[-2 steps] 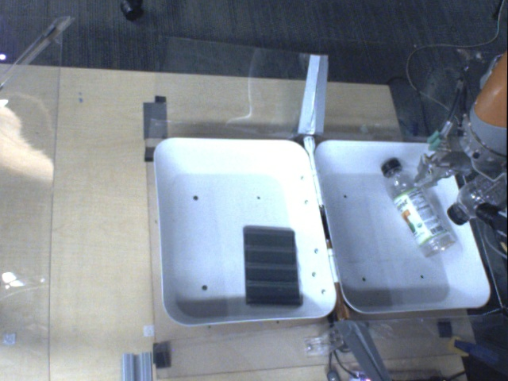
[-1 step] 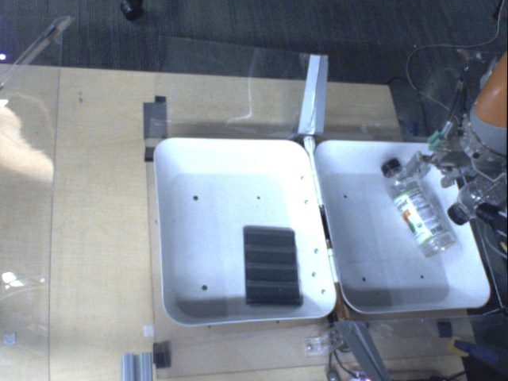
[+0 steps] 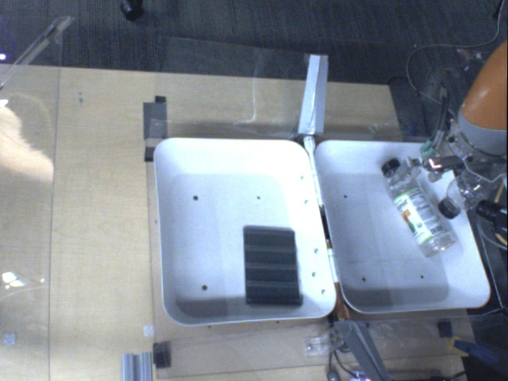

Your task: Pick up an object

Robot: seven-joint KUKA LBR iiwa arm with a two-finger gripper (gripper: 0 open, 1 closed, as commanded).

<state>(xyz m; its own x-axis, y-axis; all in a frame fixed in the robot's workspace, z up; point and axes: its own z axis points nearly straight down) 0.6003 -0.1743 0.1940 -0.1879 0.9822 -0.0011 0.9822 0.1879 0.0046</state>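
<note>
From above, the arm comes in at the right edge of the bench, its orange band rounded at the top and the grey wrist below it bent down over the far right corner of the right bin. The gripper hangs low there, a cluster of metal and black parts just beside the bin's right wall. Whether it is open or closed I cannot tell from here; nothing can be made out inside it.

One clear plastic bottle lies on its side in the right bin, close to the right wall. Its dark cap points toward the far edge and its base toward the near right corner, the label running along its length. The gripper sits right next to the bottle's upper half, though contact cannot be judged.

There are two white bins, side by side and touching along their inner walls. The left bin holds one dark ribbed block, lying flat near the bin's near edge, right of centre.

The wooden bench carries both bins.
</note>
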